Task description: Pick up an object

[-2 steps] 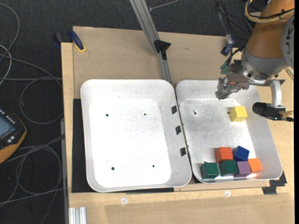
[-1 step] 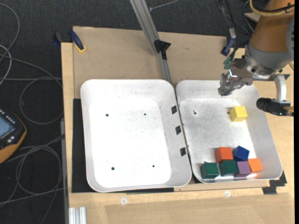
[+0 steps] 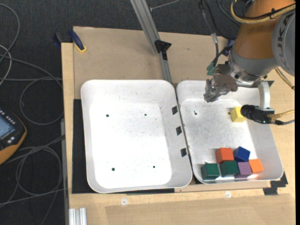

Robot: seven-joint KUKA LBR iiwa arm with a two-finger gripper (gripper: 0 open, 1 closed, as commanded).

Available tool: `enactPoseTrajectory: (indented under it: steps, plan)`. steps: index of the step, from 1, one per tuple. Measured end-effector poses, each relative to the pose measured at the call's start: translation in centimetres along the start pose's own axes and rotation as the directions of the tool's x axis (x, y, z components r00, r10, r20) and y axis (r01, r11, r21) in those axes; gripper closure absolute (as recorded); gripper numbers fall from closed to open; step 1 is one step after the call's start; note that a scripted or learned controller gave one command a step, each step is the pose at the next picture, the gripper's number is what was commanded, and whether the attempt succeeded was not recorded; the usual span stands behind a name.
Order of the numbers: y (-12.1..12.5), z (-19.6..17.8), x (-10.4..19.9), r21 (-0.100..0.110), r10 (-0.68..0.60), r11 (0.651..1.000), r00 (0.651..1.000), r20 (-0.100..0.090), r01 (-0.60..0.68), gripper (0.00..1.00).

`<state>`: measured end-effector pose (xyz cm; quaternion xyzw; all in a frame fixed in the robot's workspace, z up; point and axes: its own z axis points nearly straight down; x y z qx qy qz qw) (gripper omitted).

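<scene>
**Operator:** Jaws: report their condition.

**Arm:** Jaws apart or together, I cannot tell from this slant. My gripper (image 3: 212,95) hangs over the far end of the right bin (image 3: 201,135).

**Operator:** List targets, left to right.

**Arm:** Left bin (image 3: 126,125): no blocks seen. Right bin: a tight cluster at the near end, from the green block (image 3: 210,170) through the orange block (image 3: 225,153) to the blue block (image 3: 242,153), with more packed beside them. The yellow block (image 3: 237,114) sits alone near the right wall, just beside a black fitting (image 3: 255,113).

**Operator:** Recommended procedure?

**Arm:** Select the yellow block, since the clustered blocks touch and leave no entry gap. I would centre above it, align my jaws to clear wall and fitting, then descend straight.
</scene>
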<state>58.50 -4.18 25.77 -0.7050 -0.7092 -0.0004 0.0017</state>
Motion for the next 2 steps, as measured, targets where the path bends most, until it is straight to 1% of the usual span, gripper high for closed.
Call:
enactPoseTrajectory:
  steps: [1,2]
  plan:
    - [0.0,0.7,4.7,0.0,0.0,1.0,1.0,0.0,0.0,1.0]
    - [-1.0,0.7,10.9,0.001,-0.001,1.0,1.0,-0.001,0.001,1.0]
